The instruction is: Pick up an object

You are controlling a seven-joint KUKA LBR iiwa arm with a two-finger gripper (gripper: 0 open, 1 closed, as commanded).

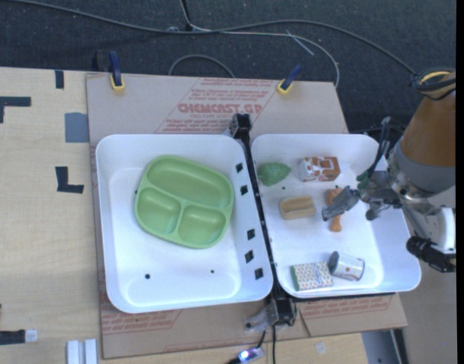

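Where the grey arm (433, 146) reaches in from the right: claw (352, 200) low over the right bin (391, 279), just beside a small orange piece (337, 203); cannot tell how far open, nor whether gripping anything. In same bin: tan block (296, 207), green leafy item (273, 174), orange-and-white carton (318, 167), checkered packet (311, 276), grey can (346, 266). In left bin (111, 226): green divided plate (184, 201).

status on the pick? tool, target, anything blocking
Tool low at right bin right edge, nothing seen held. Orange item just beside it, tan block further left. Green tray in left bin, out of the way.
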